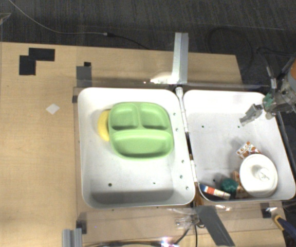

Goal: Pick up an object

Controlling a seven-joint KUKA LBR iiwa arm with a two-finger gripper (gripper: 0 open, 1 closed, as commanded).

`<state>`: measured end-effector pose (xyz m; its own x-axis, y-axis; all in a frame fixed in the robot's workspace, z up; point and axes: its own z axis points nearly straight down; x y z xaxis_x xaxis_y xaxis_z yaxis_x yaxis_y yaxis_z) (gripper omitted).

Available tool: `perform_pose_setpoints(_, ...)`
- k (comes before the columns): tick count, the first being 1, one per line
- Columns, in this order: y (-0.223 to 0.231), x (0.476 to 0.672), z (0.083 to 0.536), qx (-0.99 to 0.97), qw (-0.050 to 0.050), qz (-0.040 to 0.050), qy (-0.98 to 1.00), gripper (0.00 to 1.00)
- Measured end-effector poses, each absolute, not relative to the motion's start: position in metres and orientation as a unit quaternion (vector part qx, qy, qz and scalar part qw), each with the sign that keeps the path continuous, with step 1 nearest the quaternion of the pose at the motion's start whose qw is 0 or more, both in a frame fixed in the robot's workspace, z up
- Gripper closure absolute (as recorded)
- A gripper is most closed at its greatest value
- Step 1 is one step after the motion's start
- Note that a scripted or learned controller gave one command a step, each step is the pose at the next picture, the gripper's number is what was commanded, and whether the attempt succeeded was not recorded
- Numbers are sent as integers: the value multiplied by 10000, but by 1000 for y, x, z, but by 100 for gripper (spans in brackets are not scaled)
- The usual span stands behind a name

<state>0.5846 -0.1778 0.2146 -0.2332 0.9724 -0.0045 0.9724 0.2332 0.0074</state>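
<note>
Grey metal, my gripper (252,113) hangs over the right bin's (215,133) upper right area with nothing between its fingers; whether they are parted I cannot tell. Toward the bin's lower right corner lie the candidates: a white round container (258,175), a small patterned packet (246,150) touching its upper edge, and a marker-like tube (214,191) along the lower wall. Left of this bin, a green divided plate (139,129) partly covers a yellow object (103,125). I judge this the approach step; next I must choose a target and descend.
</note>
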Motion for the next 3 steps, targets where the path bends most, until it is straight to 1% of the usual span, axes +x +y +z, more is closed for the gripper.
perform_pose_setpoints(1, -206, 548, 92, 5838, 35, 14, 8119, 0)
perform_pose_setpoints(2, -205, 541, 88, 5288, 45, 16, 8487, 0)
perform_pose_setpoints(3, -205, 512, 117, 6377, 31, 21, 7702, 0)
